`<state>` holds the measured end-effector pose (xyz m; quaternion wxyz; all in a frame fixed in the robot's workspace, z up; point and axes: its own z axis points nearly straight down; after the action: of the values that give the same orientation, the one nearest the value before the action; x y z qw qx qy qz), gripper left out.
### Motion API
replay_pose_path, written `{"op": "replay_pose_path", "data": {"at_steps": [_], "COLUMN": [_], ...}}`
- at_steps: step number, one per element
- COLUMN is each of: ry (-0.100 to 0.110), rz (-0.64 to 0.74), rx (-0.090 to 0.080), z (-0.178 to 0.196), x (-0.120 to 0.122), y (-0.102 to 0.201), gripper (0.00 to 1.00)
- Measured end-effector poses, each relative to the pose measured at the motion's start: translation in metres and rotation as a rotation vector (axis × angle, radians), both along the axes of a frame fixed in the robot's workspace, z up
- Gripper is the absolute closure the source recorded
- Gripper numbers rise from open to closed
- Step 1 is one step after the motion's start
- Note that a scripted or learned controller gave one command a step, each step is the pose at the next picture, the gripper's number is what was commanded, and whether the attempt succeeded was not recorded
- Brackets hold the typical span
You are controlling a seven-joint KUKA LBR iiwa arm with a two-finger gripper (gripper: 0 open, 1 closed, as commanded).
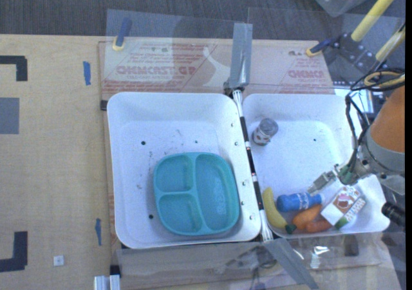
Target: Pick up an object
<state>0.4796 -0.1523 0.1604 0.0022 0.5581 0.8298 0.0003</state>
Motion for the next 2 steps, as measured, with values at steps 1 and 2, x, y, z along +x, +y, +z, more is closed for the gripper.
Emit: {"op": "replay_pose_path", "data": {"at_steps": [1, 2], "ry": [-0.021, -0.004], "rz": [0.305, 0.21], "rx": [-0.008, -0.002], "z": [-0.048, -0.073], "x": [0.007, 0.002], "y": [0.025, -0.05], "gripper": [0.0, 0.0]}}
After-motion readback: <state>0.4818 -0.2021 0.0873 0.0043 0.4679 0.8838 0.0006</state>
